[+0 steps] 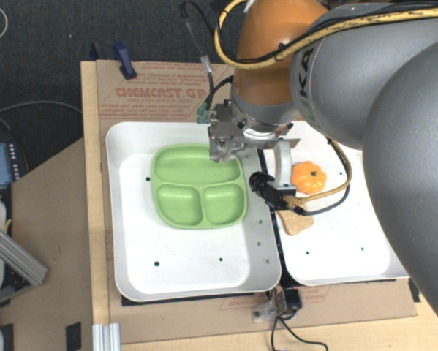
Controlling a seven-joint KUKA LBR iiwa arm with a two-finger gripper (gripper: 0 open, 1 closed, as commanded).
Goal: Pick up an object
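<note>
— Plate (pixel 197 185), green with three sections: we see it lying in the left bin (pixel 131 218).
— And the claw (pixel 222 148)?
— At the plate's far right edge. We cannot tell its opening. A small pumpkin (pixel 308 176) sits in the right bin (pixel 350 262).

Grey arm (pixel 379 86) reaching in from right, orange band (pixel 273 28) above wrist; gripper (pixel 224 149) pointing downward.
</note>
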